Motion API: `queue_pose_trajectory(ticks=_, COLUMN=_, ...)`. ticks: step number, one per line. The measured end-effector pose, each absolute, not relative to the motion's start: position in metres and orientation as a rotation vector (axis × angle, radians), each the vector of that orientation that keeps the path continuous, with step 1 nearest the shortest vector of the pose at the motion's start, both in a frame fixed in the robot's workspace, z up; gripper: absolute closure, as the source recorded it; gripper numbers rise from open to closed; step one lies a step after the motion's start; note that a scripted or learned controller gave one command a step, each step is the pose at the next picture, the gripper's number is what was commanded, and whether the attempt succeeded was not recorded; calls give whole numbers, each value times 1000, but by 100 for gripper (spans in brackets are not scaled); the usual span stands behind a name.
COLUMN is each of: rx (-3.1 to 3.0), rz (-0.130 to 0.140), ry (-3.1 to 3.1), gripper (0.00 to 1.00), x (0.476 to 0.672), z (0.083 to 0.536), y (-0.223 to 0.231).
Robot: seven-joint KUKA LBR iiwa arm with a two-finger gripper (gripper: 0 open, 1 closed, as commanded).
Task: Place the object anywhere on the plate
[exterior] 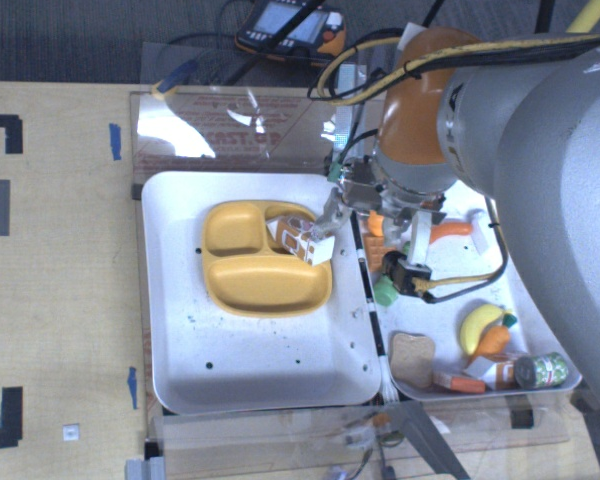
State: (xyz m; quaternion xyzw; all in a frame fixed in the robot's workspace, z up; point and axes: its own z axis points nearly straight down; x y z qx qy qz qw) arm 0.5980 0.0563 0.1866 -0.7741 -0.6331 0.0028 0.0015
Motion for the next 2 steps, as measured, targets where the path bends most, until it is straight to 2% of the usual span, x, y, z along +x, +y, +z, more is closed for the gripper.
queue_pose_trajectory(ticks=1, rx=-2407, rz=6, ry=-2016, gripper=0, x=576, z=228, y=40)
queue_pose_trajectory(ticks=2, rx=-2275, rz=10, ry=-2157, gripper=0, x=522, z=265, y=10)
